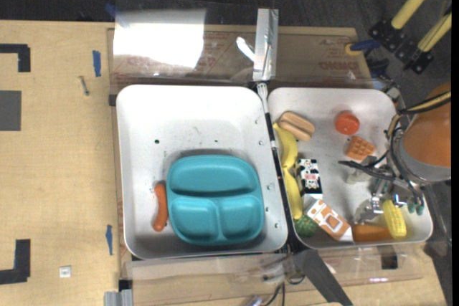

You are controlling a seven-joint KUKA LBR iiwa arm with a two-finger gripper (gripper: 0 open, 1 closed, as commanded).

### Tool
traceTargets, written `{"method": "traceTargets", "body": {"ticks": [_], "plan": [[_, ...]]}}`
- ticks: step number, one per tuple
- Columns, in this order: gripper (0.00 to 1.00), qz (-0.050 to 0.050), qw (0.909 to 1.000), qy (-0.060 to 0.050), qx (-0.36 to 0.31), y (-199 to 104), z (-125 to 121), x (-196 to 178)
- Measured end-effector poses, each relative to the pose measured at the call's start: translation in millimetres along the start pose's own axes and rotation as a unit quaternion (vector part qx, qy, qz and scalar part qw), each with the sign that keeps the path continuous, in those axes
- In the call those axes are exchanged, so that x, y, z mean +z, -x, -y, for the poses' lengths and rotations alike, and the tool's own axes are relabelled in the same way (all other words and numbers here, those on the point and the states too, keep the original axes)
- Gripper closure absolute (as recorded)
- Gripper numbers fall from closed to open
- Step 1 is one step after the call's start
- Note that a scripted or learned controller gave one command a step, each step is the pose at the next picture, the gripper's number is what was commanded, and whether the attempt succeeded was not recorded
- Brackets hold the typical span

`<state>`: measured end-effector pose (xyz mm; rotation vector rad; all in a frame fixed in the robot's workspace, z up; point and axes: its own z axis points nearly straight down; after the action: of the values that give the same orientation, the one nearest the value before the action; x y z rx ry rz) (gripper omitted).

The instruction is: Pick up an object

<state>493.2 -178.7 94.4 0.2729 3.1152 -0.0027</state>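
Reaching low into the right bin (326, 98), jaws (380, 201) near the corn cob (395, 218).

Whether the jaws are wide or closed I cannot tell; nothing visibly sits between them. They hang just beside the yellow corn cob and an orange carrot (370, 232) in the bin's near right corner, probably the intended pick. Farther out lie a waffle piece (360, 148), tomato (347, 123), hot dog (297, 125) and banana (289, 172). The left bin (186, 107) holds a teal divided tray (214, 198).
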Motion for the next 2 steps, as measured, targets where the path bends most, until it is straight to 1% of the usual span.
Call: {"method": "traceTargets", "body": {"ticks": [1, 2], "plan": [[0.00, -0.002, 0.9981, 0.001, 0.062, 125.5, -33.1, 7.6], [0.00, -0.003, 0.9921, 0.000, 0.126, 64.1, -22.2, 6.2]]}}
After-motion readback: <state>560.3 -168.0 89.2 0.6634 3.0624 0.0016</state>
